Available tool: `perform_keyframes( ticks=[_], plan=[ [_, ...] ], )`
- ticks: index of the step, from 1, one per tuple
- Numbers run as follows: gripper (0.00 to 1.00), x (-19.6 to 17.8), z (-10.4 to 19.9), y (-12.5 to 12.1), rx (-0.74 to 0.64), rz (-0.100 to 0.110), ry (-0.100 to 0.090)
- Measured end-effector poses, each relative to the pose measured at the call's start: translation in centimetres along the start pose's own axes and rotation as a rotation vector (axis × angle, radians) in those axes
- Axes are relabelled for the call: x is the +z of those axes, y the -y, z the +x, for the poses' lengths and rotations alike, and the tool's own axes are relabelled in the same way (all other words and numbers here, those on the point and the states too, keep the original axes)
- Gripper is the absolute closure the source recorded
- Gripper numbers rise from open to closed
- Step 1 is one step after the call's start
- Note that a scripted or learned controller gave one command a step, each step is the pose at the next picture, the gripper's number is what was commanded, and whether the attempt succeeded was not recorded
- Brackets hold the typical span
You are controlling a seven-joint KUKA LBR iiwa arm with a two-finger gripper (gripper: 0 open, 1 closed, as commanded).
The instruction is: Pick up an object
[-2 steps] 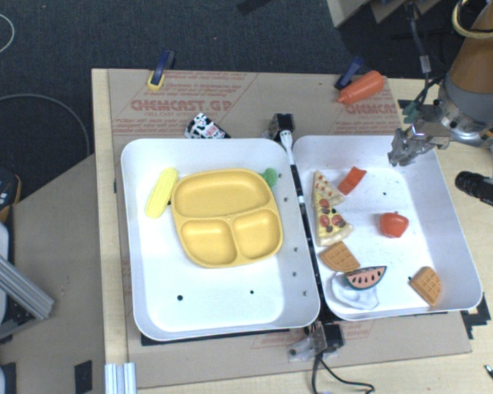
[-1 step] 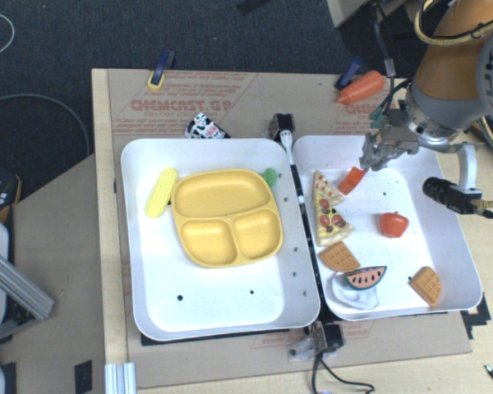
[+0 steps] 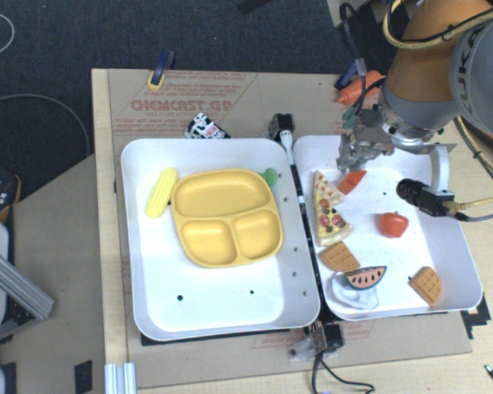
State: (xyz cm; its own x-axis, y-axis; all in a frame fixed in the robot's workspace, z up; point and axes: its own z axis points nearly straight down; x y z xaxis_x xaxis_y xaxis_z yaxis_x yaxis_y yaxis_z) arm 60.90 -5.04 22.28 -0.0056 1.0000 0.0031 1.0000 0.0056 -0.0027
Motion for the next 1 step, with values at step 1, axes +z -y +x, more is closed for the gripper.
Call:
perform_keyframes(
  ticks=[1],
  plan=[
    [1.00,0.88,5.64,-0.18,-0.001,0.001,0.000]
  ],
)
